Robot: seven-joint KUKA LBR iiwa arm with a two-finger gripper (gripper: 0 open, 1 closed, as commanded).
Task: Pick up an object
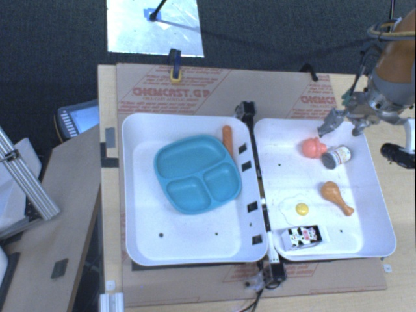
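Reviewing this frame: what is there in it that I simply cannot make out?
- Gripper, camera view: small and blurred at the right bin's far edge; the state of its grip is unreadable.
- Arm: cut off by the right edge of the picture.
- Small can: label too small to read.
- Black-and-white card: print too small to read.
- Orange stick: lower end hidden behind the blue plate.

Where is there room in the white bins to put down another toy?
Left bin: bare floor along the near edge, below the blue plate. Right bin: bare patch at its far left, beside the pink toy. It gets crowded around the can, drumstick, fried egg and cow card.
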